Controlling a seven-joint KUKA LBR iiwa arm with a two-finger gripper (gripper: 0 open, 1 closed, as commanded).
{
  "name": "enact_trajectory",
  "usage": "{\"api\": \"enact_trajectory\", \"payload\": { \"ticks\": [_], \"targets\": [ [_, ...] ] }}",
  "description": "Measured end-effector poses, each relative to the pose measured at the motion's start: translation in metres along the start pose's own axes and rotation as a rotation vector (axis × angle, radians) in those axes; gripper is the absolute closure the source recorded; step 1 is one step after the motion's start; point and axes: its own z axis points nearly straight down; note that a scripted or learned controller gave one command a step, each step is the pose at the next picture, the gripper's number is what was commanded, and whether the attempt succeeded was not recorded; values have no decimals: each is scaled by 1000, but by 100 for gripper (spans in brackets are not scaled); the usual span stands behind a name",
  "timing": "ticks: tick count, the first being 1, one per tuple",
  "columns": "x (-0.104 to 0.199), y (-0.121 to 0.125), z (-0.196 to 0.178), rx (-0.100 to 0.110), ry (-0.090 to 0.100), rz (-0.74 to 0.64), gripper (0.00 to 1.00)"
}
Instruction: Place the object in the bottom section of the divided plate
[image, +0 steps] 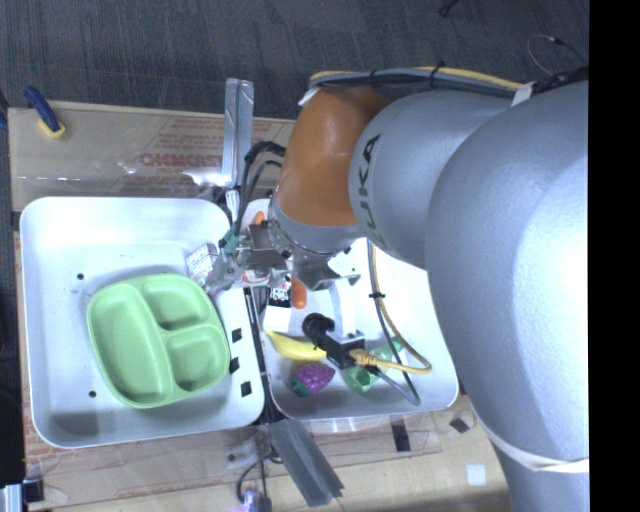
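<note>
Plate (155, 340) lay flat in the left bin (40, 300).
Green and divided, it sat near the gripper (243, 262), which hung over the wall between the bins (its grip could not be told); a banana (292, 346) and purple grapes (313, 378) lay in the right bin (408, 300).

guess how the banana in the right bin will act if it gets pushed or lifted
The banana is curved and lies flat, so a push would probably spin or slide it, not roll it. It looks smooth, perhaps toy plastic, so likely light and stiff. The purple grapes sit close beside it, so a shove might nudge them too.
</note>
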Motion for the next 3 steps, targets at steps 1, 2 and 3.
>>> {"api": "enact_trajectory", "payload": {
  "ticks": [1,2,3],
  "targets": [
    [46,-20,-19,2,0,-230,100],
    [123,-21,41,3,-1,-452,100],
    [123,-20,41,2,-2,-451,0]
  ]
}}
